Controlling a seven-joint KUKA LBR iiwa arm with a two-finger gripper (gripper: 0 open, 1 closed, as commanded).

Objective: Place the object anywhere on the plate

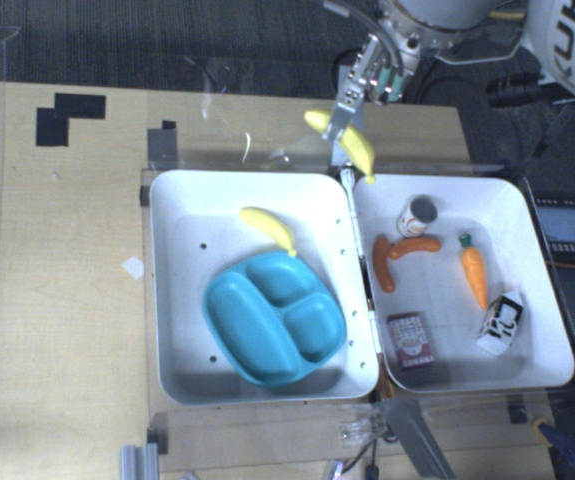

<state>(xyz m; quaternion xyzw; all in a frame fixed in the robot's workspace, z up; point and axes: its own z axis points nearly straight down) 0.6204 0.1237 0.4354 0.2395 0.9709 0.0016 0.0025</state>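
A blue three-part plate (267, 340) lies in the left bin (182, 298), towards its front. My gripper (343, 126) hangs over the back rim where the two bins meet. It is shut on a yellow banana (356, 152), which dangles tilted below the fingers, clear of the bin floor. A second yellow banana (270, 226) rests on the left bin's floor, just behind the plate and touching its back edge.
The right bin (542, 268) holds a small can (417, 214), a bent sausage (400, 254), a carrot (474, 273), a small carton (501, 324) and a dark red packet (409, 337). The metal divider (359, 268) runs between the bins.
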